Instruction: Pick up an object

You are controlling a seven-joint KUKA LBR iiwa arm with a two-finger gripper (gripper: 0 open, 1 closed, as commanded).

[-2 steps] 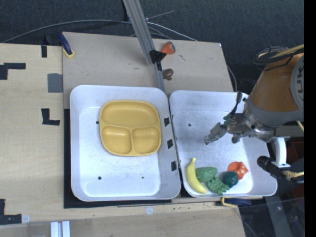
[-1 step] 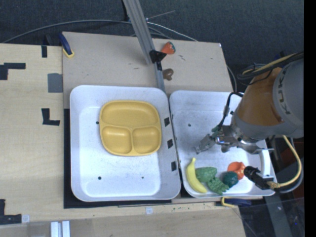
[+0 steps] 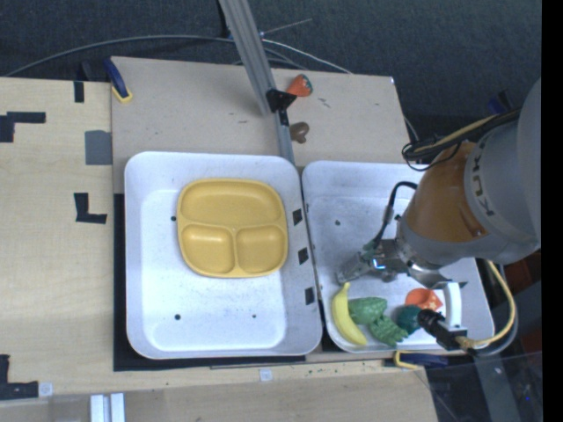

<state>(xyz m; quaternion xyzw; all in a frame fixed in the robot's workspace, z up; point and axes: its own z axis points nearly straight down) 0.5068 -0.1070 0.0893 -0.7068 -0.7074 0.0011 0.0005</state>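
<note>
In the right bin, small items lie along the front wall: a yellow banana, a green leafy toy, a second green piece, a dark teal piece and an orange-red piece. My gripper hangs low over the bin, just above and behind the banana and the green toy. Nothing shows between its fingers.
The left bin holds a yellow three-compartment plate towards its back. A grey pole slants over the bench behind the bins. The arm's orange band and grey body cover the right bin's right side.
</note>
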